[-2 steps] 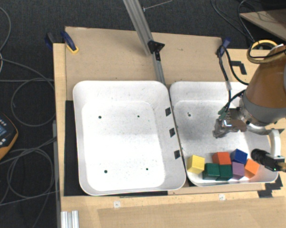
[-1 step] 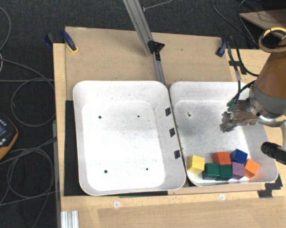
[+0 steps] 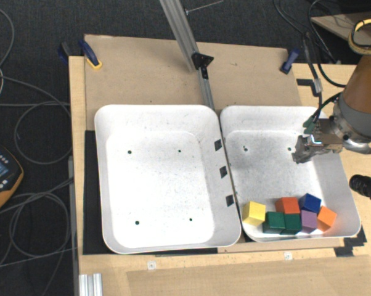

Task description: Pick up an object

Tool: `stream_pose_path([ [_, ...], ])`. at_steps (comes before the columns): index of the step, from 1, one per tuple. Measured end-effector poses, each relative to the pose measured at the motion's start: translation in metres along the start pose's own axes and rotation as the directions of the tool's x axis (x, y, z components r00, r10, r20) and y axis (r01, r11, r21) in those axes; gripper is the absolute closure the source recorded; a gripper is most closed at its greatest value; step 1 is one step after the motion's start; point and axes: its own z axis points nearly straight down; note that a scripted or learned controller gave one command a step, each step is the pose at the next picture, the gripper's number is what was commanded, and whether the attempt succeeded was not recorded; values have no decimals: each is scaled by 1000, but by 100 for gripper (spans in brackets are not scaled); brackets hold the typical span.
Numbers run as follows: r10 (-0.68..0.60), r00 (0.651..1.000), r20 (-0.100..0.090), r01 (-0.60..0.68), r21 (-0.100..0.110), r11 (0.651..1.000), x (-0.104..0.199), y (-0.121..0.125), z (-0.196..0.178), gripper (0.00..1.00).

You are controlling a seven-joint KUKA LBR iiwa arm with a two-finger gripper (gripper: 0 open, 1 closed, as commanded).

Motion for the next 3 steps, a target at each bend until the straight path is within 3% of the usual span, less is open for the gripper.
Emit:
stream_pose_path([
  [3,-5,1000,-3,5,5,1000,160,8,6,100],
])
